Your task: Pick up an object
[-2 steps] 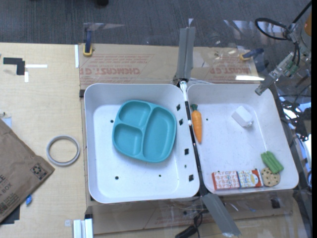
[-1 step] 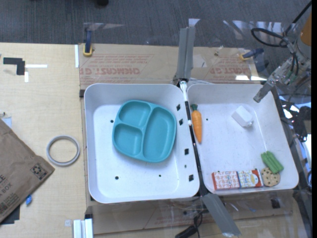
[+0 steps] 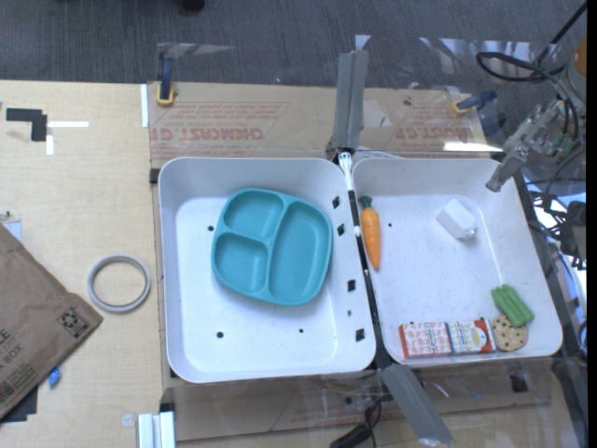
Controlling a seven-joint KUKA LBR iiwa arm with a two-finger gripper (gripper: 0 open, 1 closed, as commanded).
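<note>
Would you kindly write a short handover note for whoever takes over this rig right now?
Gripper: hanging over the right bin's far right corner, nothing seen in it; finger state unclear.
Right bin: carrot against the left wall, white block near the back, green piece, cookie and snack box along the front.
Left bin: teal divided plate.
Done: nothing picked yet.
Left: choose an object, descend, grasp, lift.

Glossy plastic plate (image 3: 272,246), white bins (image 3: 187,278)
</note>
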